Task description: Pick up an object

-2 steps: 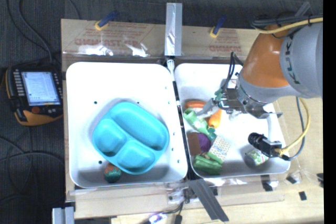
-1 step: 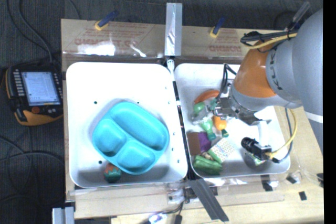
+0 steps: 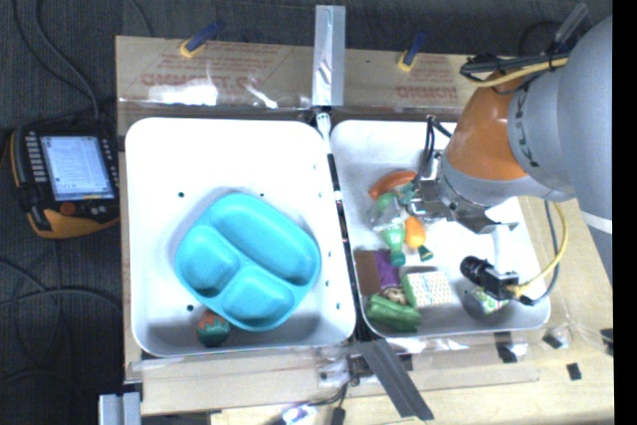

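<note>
Fingers of the gripper (image 3: 410, 204) sit low in the right bin (image 3: 453, 252), right of the frame's centre. They are buried against the clutter and shadowed by the wrist, so I cannot tell whether they are spread or closed, and nothing can be seen held between them. The likeliest targets lie right beside the gripper: an orange object (image 3: 393, 182) just above and to its left, a pale green object (image 3: 384, 211) touching or nearly touching it on the left, and a small orange piece (image 3: 414, 234) just below. This crowding is the main hazard. The pieces lie so close together that a closing grip may catch two at once, or pinch only an edge, and the catch would likely slip free as the arm lifts. A push from the side could also shove the pale green object against the wall between the bins, where it is harder to reach. Lower in the same bin a dark brown block (image 3: 372, 268), a white checked box (image 3: 430, 289) and a green object (image 3: 394, 316) are packed together, so anything dropped may land on them and roll. The left bin (image 3: 159, 169), with its blue divided tray (image 3: 249, 259) and a small ball (image 3: 211, 326), lies well apart from all this.
</note>
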